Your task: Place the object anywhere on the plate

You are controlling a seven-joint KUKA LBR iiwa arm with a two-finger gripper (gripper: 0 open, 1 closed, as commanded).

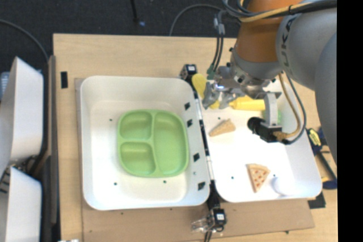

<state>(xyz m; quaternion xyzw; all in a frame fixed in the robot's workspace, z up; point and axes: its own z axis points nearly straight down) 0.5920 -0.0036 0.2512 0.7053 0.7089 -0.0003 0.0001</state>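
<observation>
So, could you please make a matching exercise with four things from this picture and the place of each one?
Things:
1. green plate
2. pizza slice
3. bread wedge
4. yellow piece

Places:
A. right bin, near its front edge
B. right bin, by the divider, mid-depth
C. left bin, in the middle
D. right bin, at the back, under the arm's wrist

Pairs: 1-C, 2-A, 3-B, 4-D

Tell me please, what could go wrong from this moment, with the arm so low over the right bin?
1. The gripper sits at the bin's crowded left wall, beside a yellow item; it may catch the wall.
2. The bread wedge and pizza slice lie flat, so a grasp may slip.
3. The green plate is across the divider; a carried item may fall short.
</observation>
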